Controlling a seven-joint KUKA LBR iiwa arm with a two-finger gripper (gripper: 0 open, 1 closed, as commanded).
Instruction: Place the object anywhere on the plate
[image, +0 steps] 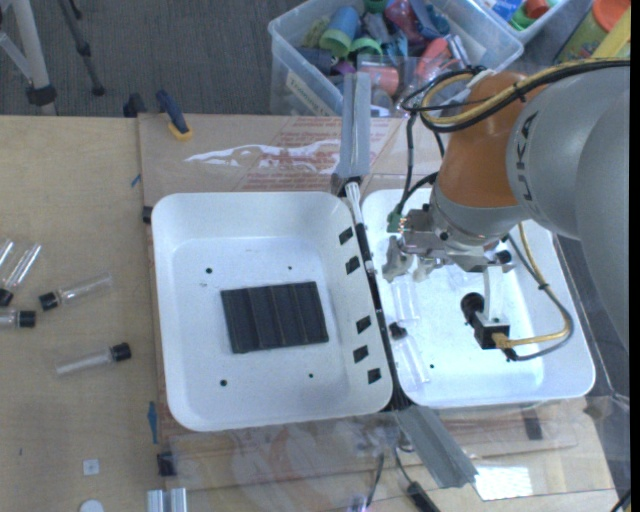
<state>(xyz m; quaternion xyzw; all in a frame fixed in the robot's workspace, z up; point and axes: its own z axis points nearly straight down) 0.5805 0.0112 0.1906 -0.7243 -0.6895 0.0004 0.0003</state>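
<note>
A dark grey ridged plate (275, 316) lies flat in the middle of the left bin (190, 385). In the right bin (560, 375), close to its left wall, a clear plastic tube with a small black cap (397, 329) lies on the floor. My gripper (411, 266) hangs over the upper left part of the right bin, just above and behind the tube. It is open, and I see nothing between its pale fingers (394, 263). The grey arm with its orange band (490, 150) covers the bin's back right.
A black connector on a yellow cable (490, 335) dangles from the wrist over the right bin. The divider with black clips (362, 300) runs between the bins. Several capped tubes (90, 357) lie on the bench at left. A tub of coloured toys (390, 40) stands behind.
</note>
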